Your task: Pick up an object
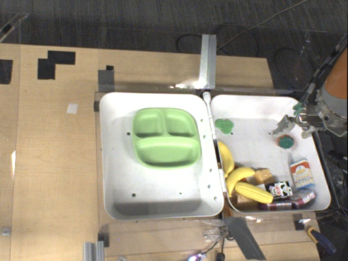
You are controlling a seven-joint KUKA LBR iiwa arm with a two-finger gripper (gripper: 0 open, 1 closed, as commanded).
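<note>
While the arm [334, 91] hangs over the R bin [255, 99] from the view's R side, the gripper [296, 123] sits above that bin's far R part, near the R wall. Open or closed: can't tell from this angle.

Nearest obj: small teal lump [285, 142], on the bin floor just below-L of the gripper in the view. Contact w/ gripper can't be made out; not seen held. Shape roundish, so no clear long axis and no pointing direction to note. Colour teal-green w/ a reddish patch at centre; detail too small to read.

Other items, R bin:
- green blob [224, 125], near the L wall, well apart from the lump.
- bananas [239, 175], yellow, curved, at the near-L part, long axis running roughly L-R.
- corn cob [253, 192], yellow, just below the bananas, touching them, long axis L-R w/ slight tilt.
- tan block [264, 176], beside the bananas.
- can [300, 174], white/red label, near the R wall, tilted.

L bin [117, 162]: green divided plate [166, 136], lying flat, approx centred.
</note>
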